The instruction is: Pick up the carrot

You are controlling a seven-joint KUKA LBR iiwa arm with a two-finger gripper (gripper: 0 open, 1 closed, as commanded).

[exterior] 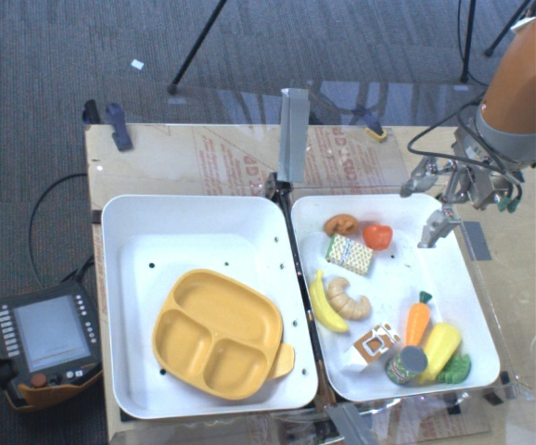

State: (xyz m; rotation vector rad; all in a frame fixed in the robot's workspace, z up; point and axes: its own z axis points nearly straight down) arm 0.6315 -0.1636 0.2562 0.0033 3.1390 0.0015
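1. The gripper (440, 213) hangs over the upper right part of the right bin (463, 281), near its far right corner. One pale finger (435, 225) slants down and left toward the bin floor; a second prong shows higher up to the left. I cannot tell how far apart the fingers are, and nothing shows between them.
2. The arm (514, 86) comes in from the right edge, its orange band high at the upper right with the grey wrist below it, tilted down and left toward the bin. Black cables loop around the wrist.
3. The carrot (417, 322) lies in the lower right part of the right bin, orange with a green top pointing up toward the far side. It is well apart from the gripper and untouched.
4. Just right of the carrot lies a yellow pepper-like piece (440, 345), with a green leafy item (455, 370) at its lower end. A small can (404, 366) sits below the carrot, and a small carton (376, 343) lies to its left.
5. Further left are a banana (325, 305) and a croissant (349, 296) beside it. Near the far side lie a patterned packet (349, 253), a tomato (376, 236) and a brown pretzel-like piece (341, 223).
6. The left bin (138, 239) holds a yellow divided plate (217, 332).
7. Both bins rest on the tabletop (203, 160).
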